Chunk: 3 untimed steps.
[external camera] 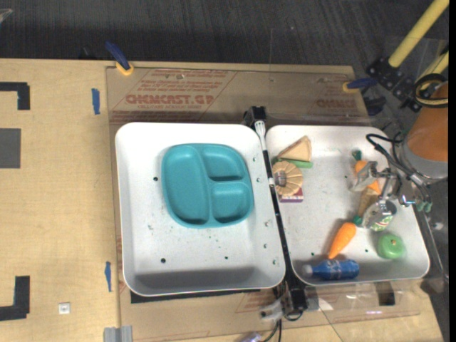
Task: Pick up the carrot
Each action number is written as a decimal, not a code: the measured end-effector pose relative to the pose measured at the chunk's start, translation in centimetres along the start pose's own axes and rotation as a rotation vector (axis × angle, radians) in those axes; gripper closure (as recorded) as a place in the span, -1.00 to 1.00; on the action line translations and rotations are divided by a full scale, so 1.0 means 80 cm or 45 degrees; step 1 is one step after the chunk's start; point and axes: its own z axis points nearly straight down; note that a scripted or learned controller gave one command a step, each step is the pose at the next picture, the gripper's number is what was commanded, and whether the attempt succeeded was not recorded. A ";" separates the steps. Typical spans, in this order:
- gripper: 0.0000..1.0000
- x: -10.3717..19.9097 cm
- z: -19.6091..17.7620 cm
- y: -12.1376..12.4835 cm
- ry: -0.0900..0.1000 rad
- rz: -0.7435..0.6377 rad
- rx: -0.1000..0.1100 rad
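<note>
Carrot (343,238) is lying in the right bin (320,191), lower middle of it, tilted so the orange tip points down-left and the green top points up-right. Nothing is gripping it; it just sits on the bin floor.

The claw (379,191) hangs over the right side of that same bin, up and to the right of the carrot and clearly apart from it. It's a tangle of metal and cables from this angle, so whether it's wide or narrow can't be told. The arm (427,137) comes in from the right edge of the frame, with its orange band showing.

Other stuff in the right bin: a green round thing (390,246) near the lower right corner, just right of the carrot's top; a blue bottle-like item (333,268) lying along the bottom edge, just below the carrot; a sandwich-looking wedge (298,151) at the upper left, with a small round brownish item (288,177) right under it. A small orange and teal piece (360,164) sits near the claw.

The left bin (135,212) holds a teal divided tray (206,184), roughly centred. Both bins rest on a brown board on the wooden surface (50,191).
</note>
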 end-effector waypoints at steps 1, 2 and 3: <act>-1.00 -0.081 0.002 0.003 0.003 0.236 0.001; 1.00 -0.087 -0.016 0.003 -0.016 0.234 0.005; -1.00 -0.086 -0.015 0.004 -0.014 0.234 0.005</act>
